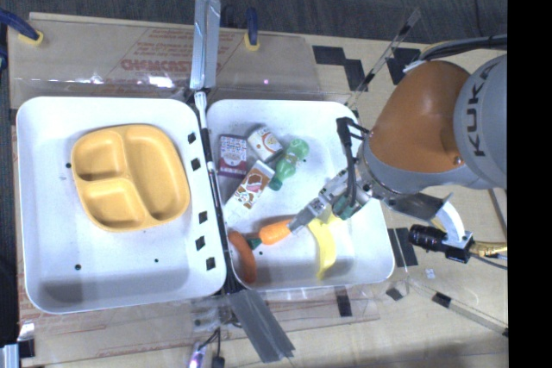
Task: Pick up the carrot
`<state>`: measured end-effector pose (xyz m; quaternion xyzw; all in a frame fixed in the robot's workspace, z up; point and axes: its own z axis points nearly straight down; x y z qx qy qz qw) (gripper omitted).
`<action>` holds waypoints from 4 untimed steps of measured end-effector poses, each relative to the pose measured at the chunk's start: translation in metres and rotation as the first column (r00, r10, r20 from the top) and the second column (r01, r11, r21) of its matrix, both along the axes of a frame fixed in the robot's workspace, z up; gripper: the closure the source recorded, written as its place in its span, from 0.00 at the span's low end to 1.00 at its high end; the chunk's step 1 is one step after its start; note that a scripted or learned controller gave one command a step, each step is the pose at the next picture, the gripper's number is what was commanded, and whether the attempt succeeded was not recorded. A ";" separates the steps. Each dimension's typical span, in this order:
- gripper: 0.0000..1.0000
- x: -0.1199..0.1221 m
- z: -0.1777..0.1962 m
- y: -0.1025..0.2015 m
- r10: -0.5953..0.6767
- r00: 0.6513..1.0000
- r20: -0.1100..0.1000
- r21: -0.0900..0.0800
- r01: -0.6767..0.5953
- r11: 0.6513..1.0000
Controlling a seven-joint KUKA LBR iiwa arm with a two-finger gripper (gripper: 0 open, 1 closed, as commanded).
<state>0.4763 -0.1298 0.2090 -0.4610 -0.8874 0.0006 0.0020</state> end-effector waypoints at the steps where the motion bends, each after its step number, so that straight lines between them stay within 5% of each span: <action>1: 0.00 0.000 -0.040 0.032 0.279 0.960 0.000 0.002 -0.279 0.960; 2: 0.00 0.013 -0.118 0.017 0.549 0.836 0.001 0.003 -0.549 0.836; 3: 0.00 0.000 -0.118 0.025 0.664 0.748 0.001 0.003 -0.664 0.748; 4: 1.00 0.001 -0.108 0.026 0.666 0.746 0.003 0.003 -0.666 0.746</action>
